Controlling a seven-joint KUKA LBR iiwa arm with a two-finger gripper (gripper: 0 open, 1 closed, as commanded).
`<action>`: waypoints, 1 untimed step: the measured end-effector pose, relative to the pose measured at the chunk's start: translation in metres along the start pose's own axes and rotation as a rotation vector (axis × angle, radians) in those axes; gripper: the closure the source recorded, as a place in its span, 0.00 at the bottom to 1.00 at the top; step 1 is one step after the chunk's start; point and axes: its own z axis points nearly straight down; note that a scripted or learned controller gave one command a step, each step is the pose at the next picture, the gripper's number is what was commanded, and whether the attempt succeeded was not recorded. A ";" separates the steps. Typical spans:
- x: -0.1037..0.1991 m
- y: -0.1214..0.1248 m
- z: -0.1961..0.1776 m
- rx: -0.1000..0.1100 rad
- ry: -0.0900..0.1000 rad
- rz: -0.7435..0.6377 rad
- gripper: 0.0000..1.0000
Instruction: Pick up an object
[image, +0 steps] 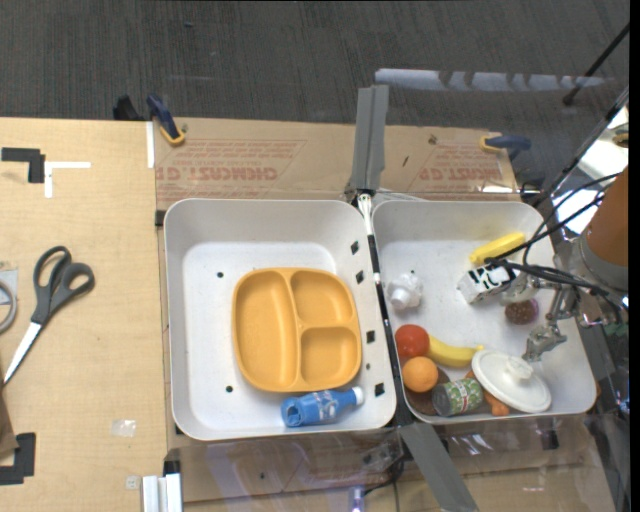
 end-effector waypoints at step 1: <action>-0.047 -0.004 0.022 -0.004 0.006 -0.015 0.00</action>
